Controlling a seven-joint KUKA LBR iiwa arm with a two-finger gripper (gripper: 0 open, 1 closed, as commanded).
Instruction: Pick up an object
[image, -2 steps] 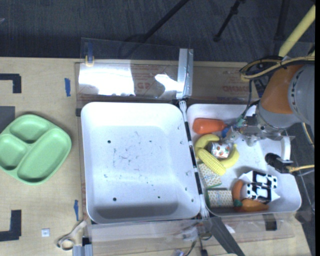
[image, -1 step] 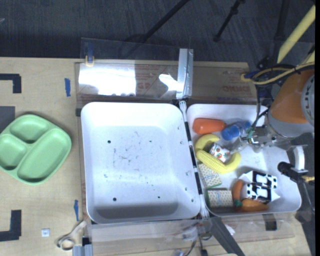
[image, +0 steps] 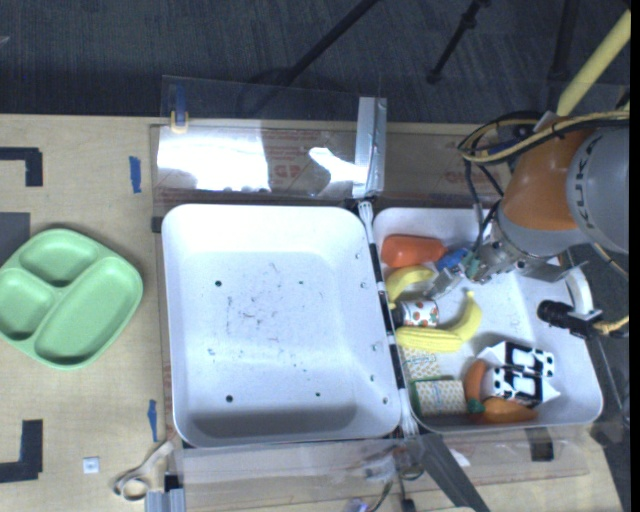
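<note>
The grey arm's fingers (image: 470, 272) hang low in the right-hand shallow white plastic bin (image: 570, 345), near its upper middle; whether they are parted or closed I cannot tell, and nothing shows between them. The nearest candidate, a curved yellow banana (image: 462, 315), lies just at seven o'clock of the fingers, its long axis running from two o'clock down to eight. An orange rounded block (image: 412, 249) sits at ten o'clock, and a black-and-white patterned box (image: 522, 375) lies at five o'clock. The left-hand white bin (image: 270, 310) sits alongside. On the pale wooden surface (image: 80, 180), well apart at nine o'clock, rests a green divided plastic tray (image: 65, 297).
</note>
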